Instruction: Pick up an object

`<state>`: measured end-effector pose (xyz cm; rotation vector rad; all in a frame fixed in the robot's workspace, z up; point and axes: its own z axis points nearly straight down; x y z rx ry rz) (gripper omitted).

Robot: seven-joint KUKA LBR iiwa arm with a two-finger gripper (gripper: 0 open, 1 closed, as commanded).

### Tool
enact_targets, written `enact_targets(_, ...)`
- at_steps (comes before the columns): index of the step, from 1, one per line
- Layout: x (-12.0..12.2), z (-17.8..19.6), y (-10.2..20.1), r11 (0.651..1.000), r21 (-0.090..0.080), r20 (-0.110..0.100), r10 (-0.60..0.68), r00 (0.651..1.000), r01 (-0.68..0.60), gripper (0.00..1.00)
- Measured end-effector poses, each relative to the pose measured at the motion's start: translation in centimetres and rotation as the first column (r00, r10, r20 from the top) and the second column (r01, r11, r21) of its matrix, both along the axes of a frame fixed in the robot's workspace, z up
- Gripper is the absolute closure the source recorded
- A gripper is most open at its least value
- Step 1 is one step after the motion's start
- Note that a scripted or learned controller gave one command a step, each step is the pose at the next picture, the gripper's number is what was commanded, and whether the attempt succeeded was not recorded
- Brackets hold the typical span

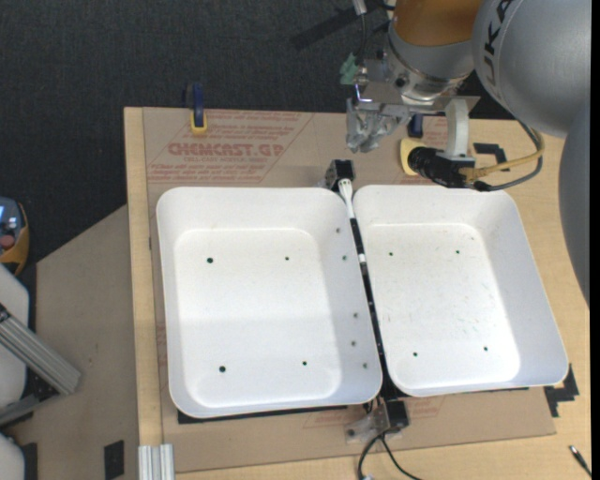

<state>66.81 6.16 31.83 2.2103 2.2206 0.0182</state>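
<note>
Claw (pixel 373 129) hung beyond the bins at 12 o'clock | grip state could not be told | left bin (pixel 178 281), right bin (pixel 534 281) lay toward 6 o'clock | no object seen.

Both bins (pixel 253 309) (pixel 459 300) plain white, each with four small dark dots on the floor; right one also has faint grey speckling. Desk (pixel 141 244) tan, red lettering printed near the top edge. Clamp (pixel 197 105) blue over yellow. Arm (pixel 534 56) grey, orange band (pixel 436 19). Gripper (pixel 373 127) silver-grey. Floor (pixel 75 94) dark charcoal carpet.
</note>
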Motion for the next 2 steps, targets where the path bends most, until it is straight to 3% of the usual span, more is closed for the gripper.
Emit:
enact_targets(1,-0.1,1.6,-9.6,1.000,-0.007,-0.008,-0.013,1.000,0.013,1.00)
enact_targets(2,-3.5,-5.8,-3.9,1.000,0.000,-0.024,-0.001,1.000,0.001,1.00)
